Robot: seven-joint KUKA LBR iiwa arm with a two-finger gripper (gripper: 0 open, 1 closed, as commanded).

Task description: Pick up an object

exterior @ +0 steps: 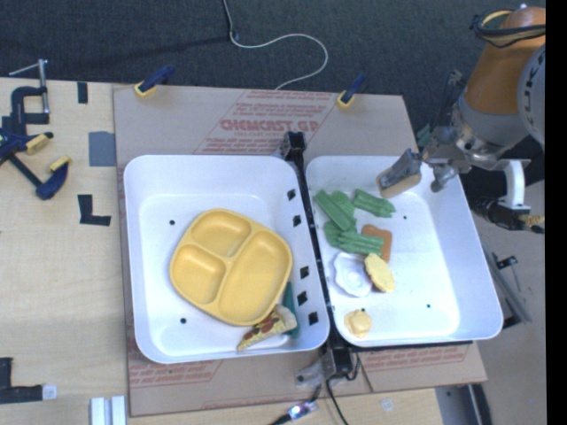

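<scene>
Reaching: the hand, whether apart or together I cannot tell, hangs over the right bin's upper rim and must descend onto the green beans.

Two shallow white bins: left bin, right bin. One yellow divided plate. One pizza slice toy. Green bean-pod toys, about four, clustered. One fried egg toy. One yellow chip-like piece. One small round yellow piece. One orange-brown piece.
</scene>
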